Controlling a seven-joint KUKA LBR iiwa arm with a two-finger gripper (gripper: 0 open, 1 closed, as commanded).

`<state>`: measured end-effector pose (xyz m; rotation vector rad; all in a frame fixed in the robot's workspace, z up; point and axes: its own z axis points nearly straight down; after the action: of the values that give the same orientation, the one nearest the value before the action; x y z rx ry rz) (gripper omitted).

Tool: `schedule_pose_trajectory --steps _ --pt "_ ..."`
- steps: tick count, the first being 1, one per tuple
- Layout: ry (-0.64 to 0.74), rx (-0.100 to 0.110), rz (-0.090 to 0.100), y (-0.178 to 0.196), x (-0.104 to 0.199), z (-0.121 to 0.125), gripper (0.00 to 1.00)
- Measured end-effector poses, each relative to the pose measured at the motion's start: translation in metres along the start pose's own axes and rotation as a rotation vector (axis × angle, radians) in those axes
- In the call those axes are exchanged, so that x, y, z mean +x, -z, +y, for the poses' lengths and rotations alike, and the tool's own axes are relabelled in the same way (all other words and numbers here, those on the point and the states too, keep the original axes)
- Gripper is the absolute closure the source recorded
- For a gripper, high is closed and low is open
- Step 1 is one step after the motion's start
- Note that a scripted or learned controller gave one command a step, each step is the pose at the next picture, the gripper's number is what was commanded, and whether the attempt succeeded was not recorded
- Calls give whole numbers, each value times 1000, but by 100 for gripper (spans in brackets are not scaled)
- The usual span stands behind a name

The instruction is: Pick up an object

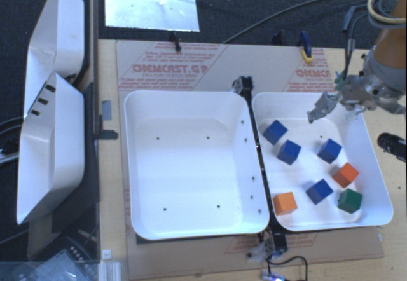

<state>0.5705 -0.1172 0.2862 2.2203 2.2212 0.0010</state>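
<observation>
From my remote seat I saw the arm reaching in from the right, with the gripper hanging over the far edge of the right bin. I could not tell how its jaws stood; the tip was a grey blur against the white wall, and I saw nothing between them.

All the pickable things lay in that right bin. A blue block sat nearest the gripper, toward the far left of the bin, with a second blue block just beside it on the near side. A third blue block lay further right, and an orange block just near of that. Along the near side were another orange block by the left wall, a fourth blue block, and a green block toward the near right corner. The left bin held no blocks.

I judged the task to be at the approach step, with no pick made yet. The next move, as I read it, called for choosing a target, most likely the closest blue block, then bringing the gripper over it and down. That block and its blue neighbour sat close, so I expected the fingers might nudge the second one unless lined up carefully.
</observation>
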Motion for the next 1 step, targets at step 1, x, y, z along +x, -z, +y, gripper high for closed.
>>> schedule_pose_trajectory --steps 1 --pt "0 0 0 0 0 0 0"
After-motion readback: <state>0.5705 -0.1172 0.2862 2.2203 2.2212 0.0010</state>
